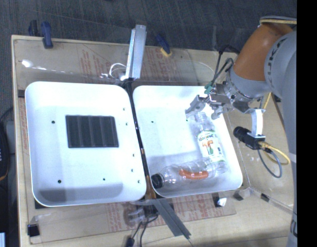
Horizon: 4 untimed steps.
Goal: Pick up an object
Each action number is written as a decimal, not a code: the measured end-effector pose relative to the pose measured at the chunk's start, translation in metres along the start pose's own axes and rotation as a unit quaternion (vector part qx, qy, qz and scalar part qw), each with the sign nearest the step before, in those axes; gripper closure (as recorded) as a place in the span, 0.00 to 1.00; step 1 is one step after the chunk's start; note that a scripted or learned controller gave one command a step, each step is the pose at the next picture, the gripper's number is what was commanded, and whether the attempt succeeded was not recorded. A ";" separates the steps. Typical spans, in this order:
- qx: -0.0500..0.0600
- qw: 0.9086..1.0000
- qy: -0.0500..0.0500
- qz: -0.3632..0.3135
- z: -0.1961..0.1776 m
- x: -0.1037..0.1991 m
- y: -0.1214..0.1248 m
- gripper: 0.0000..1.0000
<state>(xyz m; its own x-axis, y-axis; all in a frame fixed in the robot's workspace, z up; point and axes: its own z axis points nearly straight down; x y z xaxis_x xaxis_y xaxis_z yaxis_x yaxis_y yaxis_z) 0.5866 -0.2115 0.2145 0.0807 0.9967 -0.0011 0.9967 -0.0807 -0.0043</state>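
Fingers (195, 106) of the gripper (206, 107) appear spread, with nothing between them; I judge them open above the far right part of the right bin (158, 138). The gripper hangs just beyond the top end of the upright-labelled bottle (210, 143).

Object positions: the labelled bottle lies against the right wall of the right bin, long axis running far to near, its narrow end pointing far toward the gripper. A second clear bottle (187, 174) lies along the near wall, long axis running left to right, its dark cap (157, 180) pointing left. The two bottles touch or nearly touch at the near right corner. The left bin (45, 138) holds a dark ribbed rectangle (91, 131).

Failure risks, as I assess them:
- Both bottles are clear, smooth and round; a grasp along the long axis would likely slip off.
- Each bottle hugs a bin wall, so one finger could strike the wall before closing.
- A descent onto the narrow end could roll the bottle aside.
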 end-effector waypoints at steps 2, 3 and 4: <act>-0.001 0.989 0.000 -0.145 0.020 0.000 -0.024 0.00; 0.000 0.988 0.001 -0.154 0.033 0.001 -0.020 0.00; -0.002 0.988 0.000 -0.155 0.030 0.000 -0.015 0.00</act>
<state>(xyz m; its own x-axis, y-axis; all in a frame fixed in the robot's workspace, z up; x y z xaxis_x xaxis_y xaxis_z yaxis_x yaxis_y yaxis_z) 0.5719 -0.2104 0.1850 -0.2284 0.9736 -0.0005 0.9736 0.2284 -0.0010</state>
